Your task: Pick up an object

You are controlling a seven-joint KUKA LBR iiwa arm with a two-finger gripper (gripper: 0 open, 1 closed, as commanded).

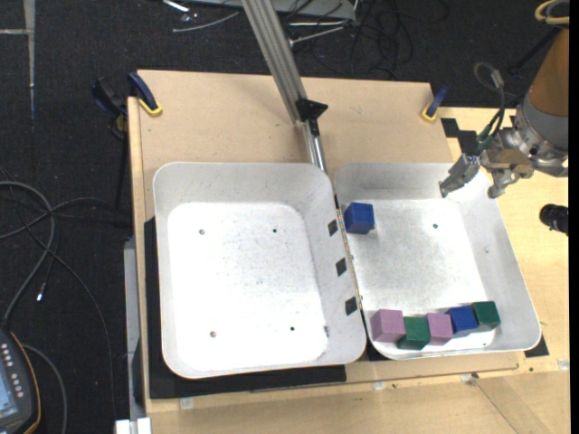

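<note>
**Camera view: hand hovering at the right bin's far right corner, blocks lying untouched**

Camera view is looking down at a slant on a wooden surface [235, 125] carrying two white bins side by side. The arm [550, 98] is reaching in from the right, and its hand [478, 177] is hanging over the far right corner of the right bin [425, 260]. Its two fingers [454, 179] are standing apart, pointing down toward the bin's rim, and nothing is sitting between them.

A blue block [359, 217] is lying alone near the far left corner of the right bin, just beside the divide between the bins and well apart from the hand. Five more blocks are lining up along the near edge of that bin, touching or nearly touching: a purple block [388, 324] at the left end, then a green block [416, 331], a second purple block [440, 325], a second blue block [464, 318], and a dark green block [486, 314] toward the near right corner.

The left bin [244, 269] is sitting just beside the right one, their rims meeting along the middle of the surface. A metal pole [276, 48] is slanting in from the far edge, ending near where the bins meet. Clamps [145, 96] are gripping the surface's far corners.
</note>
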